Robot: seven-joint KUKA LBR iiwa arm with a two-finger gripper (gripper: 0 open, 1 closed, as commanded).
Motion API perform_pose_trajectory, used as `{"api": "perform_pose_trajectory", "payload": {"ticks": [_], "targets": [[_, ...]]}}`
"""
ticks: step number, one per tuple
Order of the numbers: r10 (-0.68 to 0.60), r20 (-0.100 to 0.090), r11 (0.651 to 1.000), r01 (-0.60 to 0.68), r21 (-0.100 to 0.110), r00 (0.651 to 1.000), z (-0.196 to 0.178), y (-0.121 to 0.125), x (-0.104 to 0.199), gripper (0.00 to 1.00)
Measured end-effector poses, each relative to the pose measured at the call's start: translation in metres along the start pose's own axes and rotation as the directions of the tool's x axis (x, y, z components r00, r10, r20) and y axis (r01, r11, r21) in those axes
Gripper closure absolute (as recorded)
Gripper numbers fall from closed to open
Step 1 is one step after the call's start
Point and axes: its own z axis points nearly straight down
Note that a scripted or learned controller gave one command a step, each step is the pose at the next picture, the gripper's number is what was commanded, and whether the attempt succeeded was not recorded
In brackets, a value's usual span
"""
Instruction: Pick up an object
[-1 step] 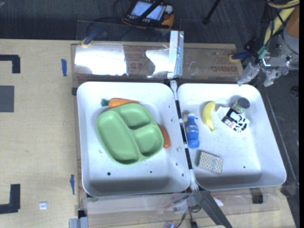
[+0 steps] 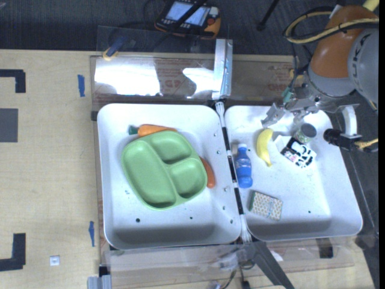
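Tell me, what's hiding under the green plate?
Something orange pokes out from under the green plate at its top edge and again on its right side. The plate covers the rest, so I can't tell what it is.

Landmark: blue bottle (image 2: 243,167), against the right bin's (image 2: 343,215) left wall
Banana (image 2: 264,146): just right of it
Patterned pad (image 2: 266,205): below-right
Green divided tray (image 2: 164,168): left, in the left bin (image 2: 114,221)
Gripper (image 2: 283,114): above-right, over the banana's top end
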Motion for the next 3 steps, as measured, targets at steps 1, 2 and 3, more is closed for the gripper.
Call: {"api": "perform_pose_trajectory", "payload": {"ticks": [1, 2, 3], "targets": [[-0.018, 0.001, 1.000, 0.018, -0.002, 1.000, 0.056, -0.033, 0.031, 0.00], [-0.014, 0.001, 1.000, 0.014, -0.005, 1.000, 0.045, -0.032, 0.030, 1.00], [-0.069, 0.001, 0.998, 0.069, -0.001, 0.998, -0.045, -0.066, 0.036, 1.00]]}}
